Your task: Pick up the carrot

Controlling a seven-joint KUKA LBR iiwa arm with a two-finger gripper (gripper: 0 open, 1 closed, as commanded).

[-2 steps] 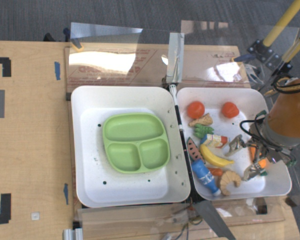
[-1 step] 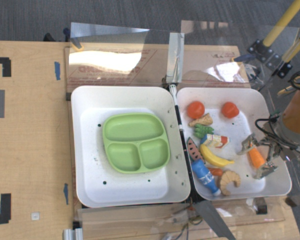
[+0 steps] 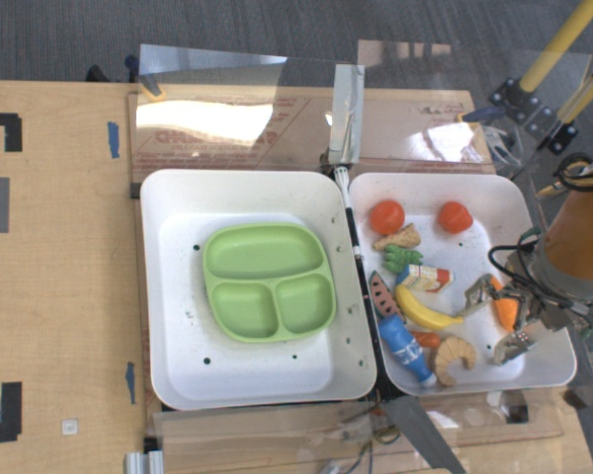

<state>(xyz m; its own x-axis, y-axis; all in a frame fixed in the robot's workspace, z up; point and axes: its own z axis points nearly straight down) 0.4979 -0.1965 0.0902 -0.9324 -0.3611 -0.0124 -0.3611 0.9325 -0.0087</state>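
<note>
The carrot is a short orange piece lying in the right white bin, near its right side. My gripper is down in that bin around the carrot. One metal finger stands to the carrot's upper left and the other finger to its lower right. The gap between them is wider than the carrot, so the gripper looks open, straddling the carrot rather than squeezing it. The arm's orange band rises at the right edge.
Beside the carrot lie a banana, a blue bottle, a bread piece, a watermelon slice and two red tomatoes. The left bin holds a green divided plate.
</note>
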